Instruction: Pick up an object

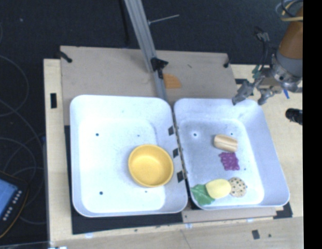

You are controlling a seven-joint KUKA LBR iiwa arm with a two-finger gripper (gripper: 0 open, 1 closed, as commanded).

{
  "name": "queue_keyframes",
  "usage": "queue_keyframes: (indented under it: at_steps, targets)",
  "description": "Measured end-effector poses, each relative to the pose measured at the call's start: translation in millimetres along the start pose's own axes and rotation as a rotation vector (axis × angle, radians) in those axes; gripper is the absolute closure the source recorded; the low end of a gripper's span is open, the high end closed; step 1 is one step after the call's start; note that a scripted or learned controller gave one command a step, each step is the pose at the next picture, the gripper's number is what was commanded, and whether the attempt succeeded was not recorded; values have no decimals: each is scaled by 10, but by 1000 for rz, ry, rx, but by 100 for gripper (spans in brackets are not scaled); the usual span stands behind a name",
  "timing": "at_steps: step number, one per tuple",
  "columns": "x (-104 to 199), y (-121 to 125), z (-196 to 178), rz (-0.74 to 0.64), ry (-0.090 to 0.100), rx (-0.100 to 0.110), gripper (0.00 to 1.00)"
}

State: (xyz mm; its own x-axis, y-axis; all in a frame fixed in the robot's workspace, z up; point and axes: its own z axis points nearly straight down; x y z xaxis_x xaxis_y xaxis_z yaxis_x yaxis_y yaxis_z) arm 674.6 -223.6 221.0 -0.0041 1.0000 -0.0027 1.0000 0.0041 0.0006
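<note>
Here the gripper (250, 94) hangs over the far right corner of the right bin (256, 119), at the end of the grey arm (290, 43) that comes in from the right with its orange band above the wrist. Its two fingers (239, 95) stand apart, with nothing between them, and they touch none of the things in the bin.

The right bin holds five small things, all well apart from the gripper. A tan roll (225, 142) lies near the middle of the bin, tilted slightly. Just below it, toward the near edge, sits a purple bunch (229, 161) that looks like grapes. Along the near edge three things lie close together: a green leaf (199, 193) in the near left corner, a yellow lemon (218, 188) resting partly on the leaf, and a brown speckled cookie (237, 187) touching the lemon on its right.

The left bin (98, 123) lies beside the right one, the two meeting along a seam in the middle. In it a yellow bowl (150, 165) stands upright, toward the near right part of that bin.

Both bins rest on the bench (202, 69). A grey metal bar (140, 27) slants down from the far side to the seam between the bins. A small orange patch (171, 81) lies on the bench just beyond the bins, near the foot of the bar.
</note>
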Motion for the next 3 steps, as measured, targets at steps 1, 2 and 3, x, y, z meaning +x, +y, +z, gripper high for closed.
queue_keyframes:
  at_steps: [1,2,3]
  targets:
    - [-5,-2,0,-1,-1,1,0]
    - [68,-20,588,-1,1,4,0]
    - [34,-133,1126,4,1,6,0]
